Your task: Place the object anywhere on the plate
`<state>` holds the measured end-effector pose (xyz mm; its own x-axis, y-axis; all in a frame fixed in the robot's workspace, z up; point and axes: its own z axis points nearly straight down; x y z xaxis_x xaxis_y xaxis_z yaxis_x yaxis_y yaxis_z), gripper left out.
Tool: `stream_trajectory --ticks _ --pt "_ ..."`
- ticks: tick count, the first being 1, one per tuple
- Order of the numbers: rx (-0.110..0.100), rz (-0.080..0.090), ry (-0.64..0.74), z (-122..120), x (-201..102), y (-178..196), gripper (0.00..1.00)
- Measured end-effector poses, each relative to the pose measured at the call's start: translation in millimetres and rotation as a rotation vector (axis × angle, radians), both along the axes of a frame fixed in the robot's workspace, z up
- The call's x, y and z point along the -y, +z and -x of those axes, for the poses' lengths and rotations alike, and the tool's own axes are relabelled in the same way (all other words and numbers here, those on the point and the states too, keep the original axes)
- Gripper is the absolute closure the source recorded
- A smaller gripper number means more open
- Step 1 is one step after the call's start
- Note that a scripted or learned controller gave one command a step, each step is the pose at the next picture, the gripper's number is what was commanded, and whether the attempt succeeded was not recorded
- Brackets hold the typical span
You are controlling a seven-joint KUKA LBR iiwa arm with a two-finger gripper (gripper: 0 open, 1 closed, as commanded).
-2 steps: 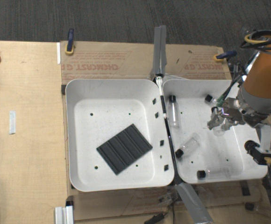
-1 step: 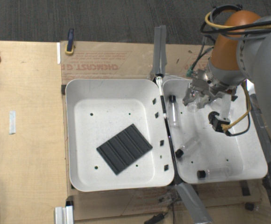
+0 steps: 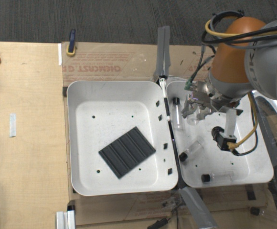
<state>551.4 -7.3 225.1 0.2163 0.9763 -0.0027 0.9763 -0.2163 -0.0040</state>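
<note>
Here the dark ribbed rectangular plate (image 3: 127, 152) lies tilted in the left white bin (image 3: 81, 92), well apart from the gripper (image 3: 196, 109), which hangs over the right white bin (image 3: 258, 171). Nothing clear shows between its jaws; their state is unreadable.

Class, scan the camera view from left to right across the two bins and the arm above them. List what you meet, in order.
Left white bin → dark ribbed plate lying flat in it → right white bin → small clear object near that bin's left side → tool → arm's orange band.
</note>
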Motion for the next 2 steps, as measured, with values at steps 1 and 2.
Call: stream_trajectory --ticks 1,2 --pt "-0.002 0.000 0.050 19.5 -69.9 -35.5 1.00" --pt "-0.001 0.000 0.049 19.4 -69.7 -35.3 0.00"
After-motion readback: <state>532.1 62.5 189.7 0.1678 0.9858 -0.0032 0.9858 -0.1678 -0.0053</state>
